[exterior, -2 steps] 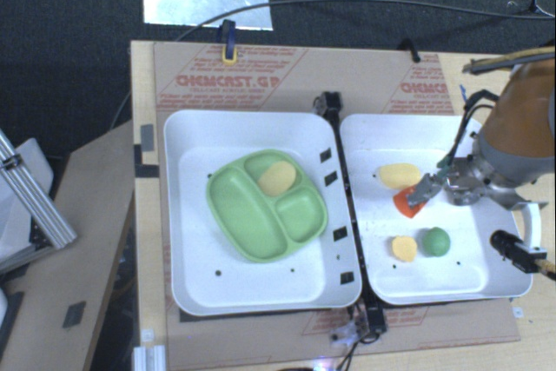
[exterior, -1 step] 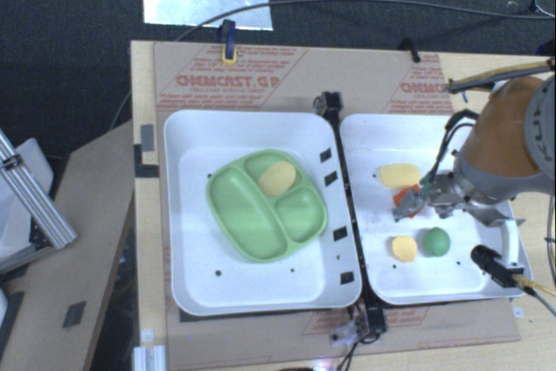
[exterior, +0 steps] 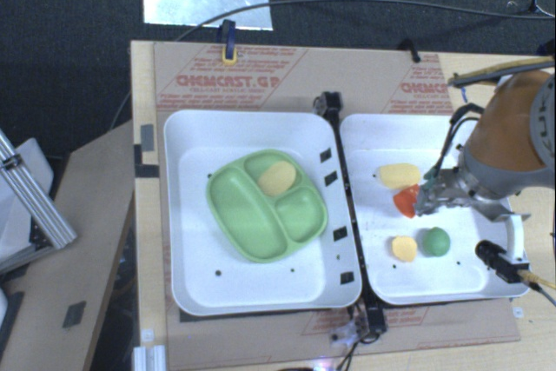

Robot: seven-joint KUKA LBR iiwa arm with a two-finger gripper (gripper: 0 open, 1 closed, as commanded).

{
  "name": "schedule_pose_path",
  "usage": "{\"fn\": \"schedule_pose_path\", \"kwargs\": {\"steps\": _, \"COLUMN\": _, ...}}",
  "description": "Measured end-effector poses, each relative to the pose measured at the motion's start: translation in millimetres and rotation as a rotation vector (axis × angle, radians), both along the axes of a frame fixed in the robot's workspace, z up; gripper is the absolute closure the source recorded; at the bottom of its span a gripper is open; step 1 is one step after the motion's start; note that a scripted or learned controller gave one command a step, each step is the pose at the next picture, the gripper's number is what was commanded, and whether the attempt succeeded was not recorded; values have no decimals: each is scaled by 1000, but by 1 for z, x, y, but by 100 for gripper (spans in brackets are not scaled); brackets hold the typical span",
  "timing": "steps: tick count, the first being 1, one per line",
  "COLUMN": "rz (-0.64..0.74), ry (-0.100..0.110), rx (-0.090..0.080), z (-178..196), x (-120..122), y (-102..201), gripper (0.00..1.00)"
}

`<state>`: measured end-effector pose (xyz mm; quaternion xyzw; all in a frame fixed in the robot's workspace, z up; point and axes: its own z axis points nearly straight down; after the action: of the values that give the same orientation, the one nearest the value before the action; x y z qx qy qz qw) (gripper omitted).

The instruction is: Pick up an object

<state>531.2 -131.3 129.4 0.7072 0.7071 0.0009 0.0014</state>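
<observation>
Gripper low over the red piece in the right bin.

Your two-finger gripper (exterior: 423,202) sits down at the small red rounded toy (exterior: 405,202), which lies just beside its tip, under the long yellow plastic piece (exterior: 399,175). You cannot tell how the jaws stand. Straddle the red toy squarely before lifting, and keep clear of the green ball (exterior: 435,241) and small yellow lump (exterior: 404,248) below the jaws.
</observation>
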Motion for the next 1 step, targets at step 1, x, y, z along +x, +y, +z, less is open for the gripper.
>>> {"fn": "schedule_pose_path", "kwargs": {"steps": 1, "rz": 4, "ry": -5, "rx": -1, "z": 59, "x": 9, "y": -7, "gripper": 100}}
